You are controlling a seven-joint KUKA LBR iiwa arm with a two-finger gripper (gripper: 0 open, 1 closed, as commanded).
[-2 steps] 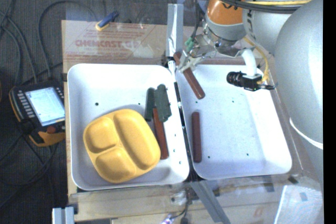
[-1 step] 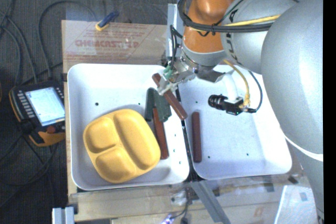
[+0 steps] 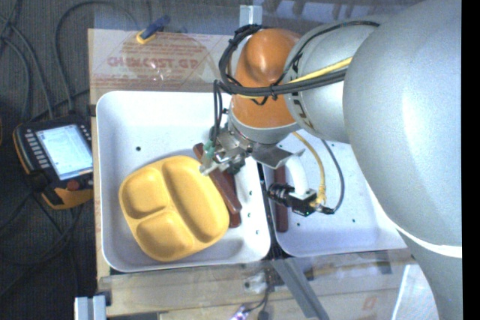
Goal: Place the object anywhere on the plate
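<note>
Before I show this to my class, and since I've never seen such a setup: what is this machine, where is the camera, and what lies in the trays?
This is one robot arm, grey with an orange band, filmed from above at a slant; it reaches in from the right. Two white bins sit side by side. The left bin holds a yellow divided plate, with a brown object along its right edge. The hand hangs low by that object's upper end; I can't tell if it grips anything. A second brown object lies in the right bin.
</note>
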